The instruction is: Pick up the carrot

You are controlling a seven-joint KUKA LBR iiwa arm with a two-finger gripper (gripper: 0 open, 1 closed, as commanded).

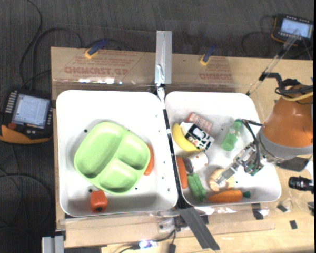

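The carrot (225, 196) lies flat along the front wall of the right bin (263, 115), orange with a green stub at its right end. My gripper (225, 176) reaches in from the right and hangs low just above and behind the carrot, its tip by a tan round item (216, 174). A second slim orange piece (182, 173) lies along that bin's left wall. The arm's orange band (288, 124) sits over the bin's right edge.
The right bin also holds a banana (182, 141), a black-and-white box (200, 138), a green bottle (231, 137), a green item (196, 187) and a white cup (199, 160). In the left bin sit a green divided plate (111, 155) and a red-orange pepper (98, 200).
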